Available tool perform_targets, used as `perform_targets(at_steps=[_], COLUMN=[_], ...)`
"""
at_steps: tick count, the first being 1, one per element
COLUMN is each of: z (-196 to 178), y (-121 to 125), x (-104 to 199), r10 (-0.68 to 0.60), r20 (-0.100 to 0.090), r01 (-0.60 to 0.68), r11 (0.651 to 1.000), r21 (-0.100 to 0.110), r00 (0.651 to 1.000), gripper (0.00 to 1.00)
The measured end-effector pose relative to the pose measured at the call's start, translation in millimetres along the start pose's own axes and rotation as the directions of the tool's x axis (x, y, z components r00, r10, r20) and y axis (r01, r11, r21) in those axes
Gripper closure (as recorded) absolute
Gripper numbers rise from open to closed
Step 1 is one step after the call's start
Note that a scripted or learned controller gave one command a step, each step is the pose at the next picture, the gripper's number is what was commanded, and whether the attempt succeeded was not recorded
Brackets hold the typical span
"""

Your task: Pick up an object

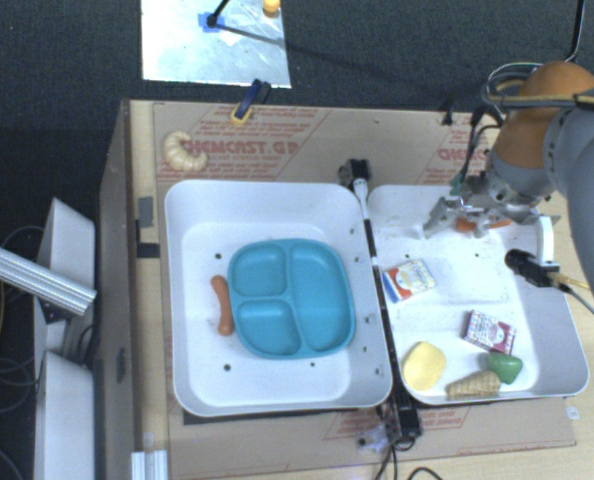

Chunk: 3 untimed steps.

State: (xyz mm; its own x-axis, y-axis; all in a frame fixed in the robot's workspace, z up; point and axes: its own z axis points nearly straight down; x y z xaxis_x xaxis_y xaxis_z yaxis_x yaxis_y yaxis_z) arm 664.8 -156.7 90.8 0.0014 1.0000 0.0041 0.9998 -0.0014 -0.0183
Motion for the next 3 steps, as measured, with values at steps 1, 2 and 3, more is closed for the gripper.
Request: perform_targets(at_steps=[1, 2, 3], z=[1, 7, -23], y=[0, 2, 4], x=[-16, -41, -50], r10=[0.000, -0.002, -0.004], r20=[0.000, 0.003, 0.006], r01=[0.000, 0.002, 0.004], r11=[1.000, 1.000, 1.000], r21=[0.000, -0.009, -0.022], r00=[1.000, 1.000, 1.000], gripper=[0.00, 0.00, 0.00])
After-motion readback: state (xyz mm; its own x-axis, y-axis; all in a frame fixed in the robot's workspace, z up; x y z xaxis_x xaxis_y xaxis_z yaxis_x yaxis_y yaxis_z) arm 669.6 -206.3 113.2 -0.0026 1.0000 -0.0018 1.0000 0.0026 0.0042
